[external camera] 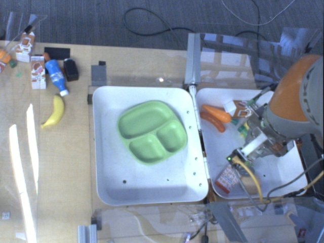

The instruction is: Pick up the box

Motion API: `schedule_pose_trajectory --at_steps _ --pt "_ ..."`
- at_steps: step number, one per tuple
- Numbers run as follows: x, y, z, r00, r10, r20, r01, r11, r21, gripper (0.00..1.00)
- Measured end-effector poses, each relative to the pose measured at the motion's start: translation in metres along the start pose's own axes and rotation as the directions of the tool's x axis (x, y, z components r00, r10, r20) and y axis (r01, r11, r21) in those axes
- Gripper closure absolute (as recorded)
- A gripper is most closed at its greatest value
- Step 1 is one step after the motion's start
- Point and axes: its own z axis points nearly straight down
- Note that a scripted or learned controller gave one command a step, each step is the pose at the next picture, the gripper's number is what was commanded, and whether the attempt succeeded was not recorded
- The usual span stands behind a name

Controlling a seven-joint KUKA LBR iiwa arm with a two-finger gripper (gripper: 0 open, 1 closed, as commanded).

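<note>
The box [242, 109] lies in the far part of the right bin [216, 151], just right of an orange carrot [214, 116] and close against the left edge of the arm [296, 97]. It is small, with a white face on its left end and a brown and orange printed face turned upward; the print is too small to read. The gripper [251, 125] hangs just near of the box, low over the bin. The arm's grey and orange body covers much of it, so I cannot tell whether it is open or closed, and nothing shows clamped in it. A small green thing [243, 131] sits beside the gripper. A red and white packet [229, 178] lies in the near left corner of this bin. The left bin [109, 181] holds a green divided plate [152, 131]. On the table [50, 161] far to the left lie a banana [54, 111], a blue bottle [55, 77] and small cartons [37, 71].
</note>
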Motion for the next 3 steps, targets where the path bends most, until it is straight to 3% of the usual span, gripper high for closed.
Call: schedule_pose_trajectory --at_steps 1,2,3 --pt "0.018 -0.027 -0.074 0.967 0.256 -0.001 -0.256 0.967 0.0 1.0" --pt "0.031 -0.045 -0.122 0.92 0.392 -0.003 -0.392 0.92 0.0 1.0" --pt "0.054 -0.031 -0.186 0.919 0.393 -0.004 -0.393 0.919 0.0 1.0"
